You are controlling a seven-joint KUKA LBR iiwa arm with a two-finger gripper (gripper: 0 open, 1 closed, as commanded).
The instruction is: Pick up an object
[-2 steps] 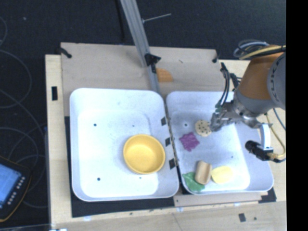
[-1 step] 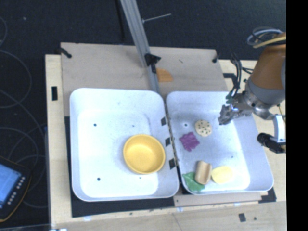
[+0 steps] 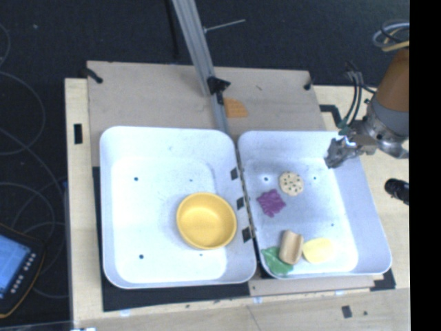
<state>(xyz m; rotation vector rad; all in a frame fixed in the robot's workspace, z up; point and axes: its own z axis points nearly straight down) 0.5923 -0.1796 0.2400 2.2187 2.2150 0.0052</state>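
Gripper (image 3: 335,153) hangs over the right bin's (image 3: 358,205) far edge, grip unclear; cookie (image 3: 291,183) lies just beside it.

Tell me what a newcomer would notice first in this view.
The yellow bowl stands out, alone in the left bin. The right bin holds a cluster: a cookie, a purple piece, a tan cylinder, a yellow lump and a green piece. The gripper hangs over that bin's upper right rim.
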